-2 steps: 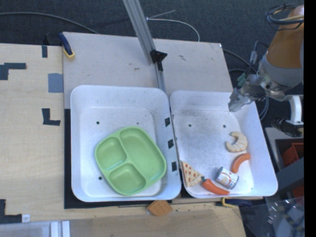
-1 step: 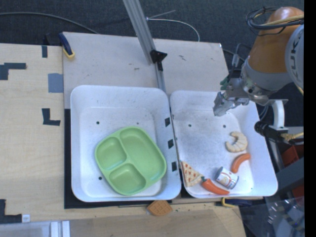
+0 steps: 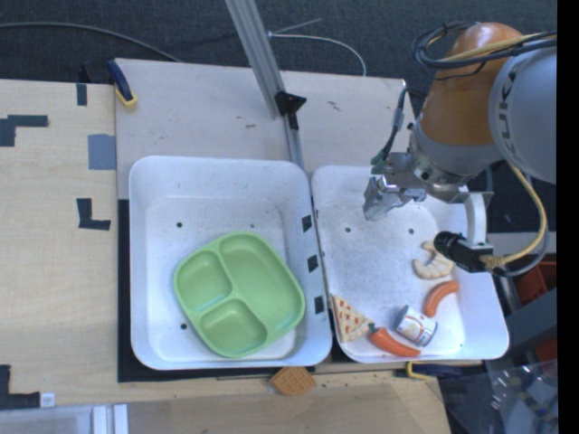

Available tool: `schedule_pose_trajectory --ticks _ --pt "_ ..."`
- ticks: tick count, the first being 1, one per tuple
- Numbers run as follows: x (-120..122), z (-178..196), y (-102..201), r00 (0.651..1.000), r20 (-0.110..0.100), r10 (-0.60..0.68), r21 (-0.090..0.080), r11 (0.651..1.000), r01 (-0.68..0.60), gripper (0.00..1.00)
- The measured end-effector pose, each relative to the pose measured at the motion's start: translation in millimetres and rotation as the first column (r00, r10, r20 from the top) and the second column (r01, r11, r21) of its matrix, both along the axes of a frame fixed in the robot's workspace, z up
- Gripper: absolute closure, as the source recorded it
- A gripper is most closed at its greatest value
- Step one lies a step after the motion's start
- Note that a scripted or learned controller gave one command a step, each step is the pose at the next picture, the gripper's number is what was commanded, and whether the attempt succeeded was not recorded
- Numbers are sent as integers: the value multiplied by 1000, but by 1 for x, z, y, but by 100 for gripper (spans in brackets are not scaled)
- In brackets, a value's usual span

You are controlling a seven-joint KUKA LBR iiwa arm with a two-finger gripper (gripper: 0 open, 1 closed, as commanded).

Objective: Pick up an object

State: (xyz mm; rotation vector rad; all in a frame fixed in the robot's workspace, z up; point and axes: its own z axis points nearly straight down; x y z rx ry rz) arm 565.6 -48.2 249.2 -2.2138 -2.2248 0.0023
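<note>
1. I found the gripper (image 3: 378,197) poised over the upper part of the right bin (image 3: 362,251), above bare floor; I could not tell its state from this angle, and nothing showed in its grasp.
2. The candidate objects lay in that bin's lower right: a pale croissant-shaped piece (image 3: 432,264), an orange sausage (image 3: 441,296), a small can (image 3: 415,325), a carrot (image 3: 393,341) and a waffle wedge (image 3: 349,316), all well apart from the gripper.
3. The left bin (image 3: 154,242) held a green divided plate (image 3: 239,292). A second waffle-like piece (image 3: 291,381) sat on the worktop (image 3: 54,242), outside both bins.
4. Risks, in my judgement: a descent here would likely close on nothing; the can, carrot and wedge lay close together (two might be nudged at once); items near the bin wall could be pinned against it.
5. Writing: partial letters "KU" showed on the arm's housing (image 3: 529,107); the can's label was unreadable.
</note>
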Motion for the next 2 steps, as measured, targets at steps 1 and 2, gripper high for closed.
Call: schedule_pose_trajectory --ticks 1,2 --pt "-2 -9 62 1000 0 3 1 1000 -3 100" --pt "-7 -8 125 1000 1 3 1 1000 -3 100"
